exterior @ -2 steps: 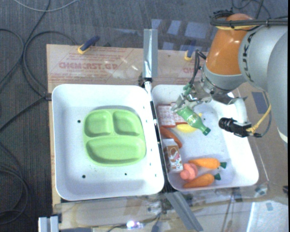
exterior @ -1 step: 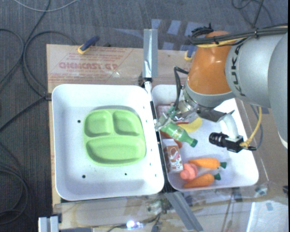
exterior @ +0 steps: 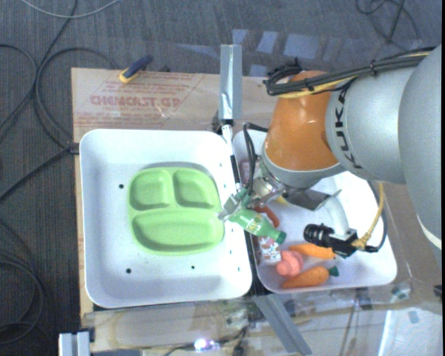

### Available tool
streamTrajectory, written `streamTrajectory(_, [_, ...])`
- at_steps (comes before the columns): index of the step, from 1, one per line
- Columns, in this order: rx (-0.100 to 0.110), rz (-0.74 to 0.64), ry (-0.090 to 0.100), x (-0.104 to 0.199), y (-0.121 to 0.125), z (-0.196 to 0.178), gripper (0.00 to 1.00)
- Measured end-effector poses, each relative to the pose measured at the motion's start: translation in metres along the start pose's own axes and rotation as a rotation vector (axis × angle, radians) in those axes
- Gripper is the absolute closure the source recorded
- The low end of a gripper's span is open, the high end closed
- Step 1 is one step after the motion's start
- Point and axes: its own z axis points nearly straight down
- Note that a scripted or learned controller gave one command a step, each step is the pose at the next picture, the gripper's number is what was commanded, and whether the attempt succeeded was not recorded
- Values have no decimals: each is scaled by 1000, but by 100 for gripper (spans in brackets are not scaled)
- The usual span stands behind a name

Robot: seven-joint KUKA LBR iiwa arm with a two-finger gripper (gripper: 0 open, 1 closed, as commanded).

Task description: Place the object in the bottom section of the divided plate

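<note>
bottle (exterior: 256,225): small clear plastic thing with green label and green cap, lying tilted, cap end toward lower right
bottle spot: over the seam between the two bins, just right of the plate
gripper (exterior: 241,202): pinched onto the bottle's upper-left end
divided plate (exterior: 176,210): lime green, three sections, sitting in left bin (exterior: 104,273)
right bin (exterior: 382,269): two carrots (exterior: 308,277), pinkish toy (exterior: 288,262)

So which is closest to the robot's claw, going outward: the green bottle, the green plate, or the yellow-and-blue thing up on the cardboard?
Measured from the gripper:
1. Green bottle, right beside it, at the right bin's edge.
2. Divided plate, just left, in the left bin.
3. Yellow-and-blue tool, far up-left on the cardboard.
</note>
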Motion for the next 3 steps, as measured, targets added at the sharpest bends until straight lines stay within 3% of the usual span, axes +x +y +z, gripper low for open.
streamTrajectory(1, [2,314,1,-13,-53,4,100])
streamTrajectory(2, [0,56,-1,48,-21,-28,100])
streamTrajectory(3, [0,56,0,48,-21,-28,0])
